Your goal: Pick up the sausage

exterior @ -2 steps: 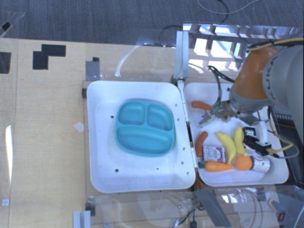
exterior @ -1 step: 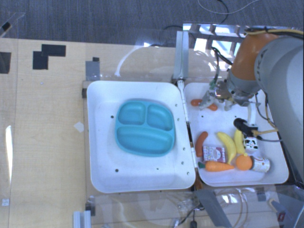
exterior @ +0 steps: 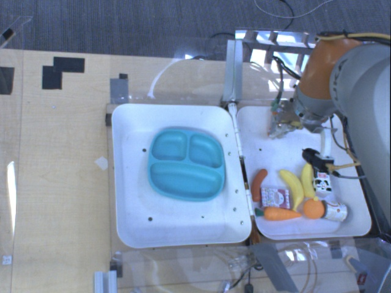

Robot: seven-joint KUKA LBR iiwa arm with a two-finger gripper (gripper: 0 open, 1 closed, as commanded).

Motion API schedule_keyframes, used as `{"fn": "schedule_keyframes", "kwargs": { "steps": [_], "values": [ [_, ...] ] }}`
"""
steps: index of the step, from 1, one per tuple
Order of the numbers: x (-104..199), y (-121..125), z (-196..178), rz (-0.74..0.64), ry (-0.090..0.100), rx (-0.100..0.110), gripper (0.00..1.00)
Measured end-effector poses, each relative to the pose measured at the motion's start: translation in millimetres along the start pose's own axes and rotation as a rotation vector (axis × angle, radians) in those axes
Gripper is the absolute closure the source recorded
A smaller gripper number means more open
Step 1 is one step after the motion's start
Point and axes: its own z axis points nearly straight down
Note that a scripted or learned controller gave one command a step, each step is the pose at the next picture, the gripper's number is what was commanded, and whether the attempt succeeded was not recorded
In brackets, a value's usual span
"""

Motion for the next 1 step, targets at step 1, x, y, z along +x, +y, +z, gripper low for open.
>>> {"fn": "schedule_keyframes", "kwargs": {
  "steps": [1],
  "values": [
    [0.1,0.0,0.1,-0.001,0.000,0.000,0.00]
  ]
}}
